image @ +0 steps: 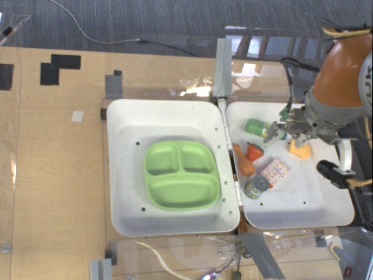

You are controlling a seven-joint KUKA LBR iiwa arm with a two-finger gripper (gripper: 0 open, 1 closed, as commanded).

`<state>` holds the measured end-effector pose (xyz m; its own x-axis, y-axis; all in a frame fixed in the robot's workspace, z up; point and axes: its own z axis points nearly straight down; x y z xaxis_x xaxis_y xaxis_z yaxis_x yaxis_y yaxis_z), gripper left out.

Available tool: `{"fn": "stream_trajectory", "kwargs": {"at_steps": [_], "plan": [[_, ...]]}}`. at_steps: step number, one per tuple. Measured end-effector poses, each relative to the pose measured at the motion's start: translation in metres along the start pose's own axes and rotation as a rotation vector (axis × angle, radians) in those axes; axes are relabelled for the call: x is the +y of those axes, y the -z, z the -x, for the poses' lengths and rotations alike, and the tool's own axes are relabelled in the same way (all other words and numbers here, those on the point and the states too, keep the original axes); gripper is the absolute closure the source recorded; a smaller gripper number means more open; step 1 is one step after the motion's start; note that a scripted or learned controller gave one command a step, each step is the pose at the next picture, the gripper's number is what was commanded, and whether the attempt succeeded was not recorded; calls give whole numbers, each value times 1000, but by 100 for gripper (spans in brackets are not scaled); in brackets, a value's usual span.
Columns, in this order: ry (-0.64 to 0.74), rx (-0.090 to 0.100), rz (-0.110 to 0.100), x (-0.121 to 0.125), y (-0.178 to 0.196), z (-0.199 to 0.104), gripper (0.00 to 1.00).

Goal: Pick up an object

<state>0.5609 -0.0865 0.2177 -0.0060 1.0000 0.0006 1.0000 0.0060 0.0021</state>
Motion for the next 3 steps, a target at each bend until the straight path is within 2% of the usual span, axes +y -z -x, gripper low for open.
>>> {"fn": "stream_trajectory", "kwargs": {"at_steps": [1, 2, 3], "plan": [[-4, 0, 3, 14, -122, 11, 0], [-4, 0, 6, 16, -111, 10, 100], [1, 0, 3, 74, -32, -67, 100]]}}
